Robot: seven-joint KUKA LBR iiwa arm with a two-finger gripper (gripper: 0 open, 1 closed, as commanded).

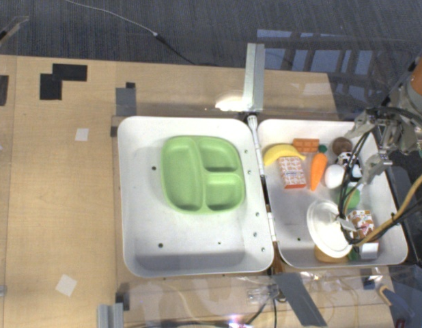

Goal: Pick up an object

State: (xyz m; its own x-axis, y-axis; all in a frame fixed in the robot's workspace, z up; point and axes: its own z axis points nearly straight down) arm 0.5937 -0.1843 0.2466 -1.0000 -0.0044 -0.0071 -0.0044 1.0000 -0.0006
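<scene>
The right bin [293, 248] holds a yellow banana [278, 154], a small orange carton [291, 173], a carrot [318, 171], a white egg [333, 176] and a brown ball [342, 145]. A flat brown block [306, 144] lies at the bin's far side. My gripper [373, 157] hangs over the right half of this bin, just right of the egg and above a green item [352, 198]. Cables partly cover the gripper. Nothing shows between its tips.
The left bin [139, 244] carries a green divided plate [201, 173]. A white round dish [327, 225] and a printed snack pack [362, 220] lie near the right bin's front. A metal post [254, 77] stands behind the bins' joint.
</scene>
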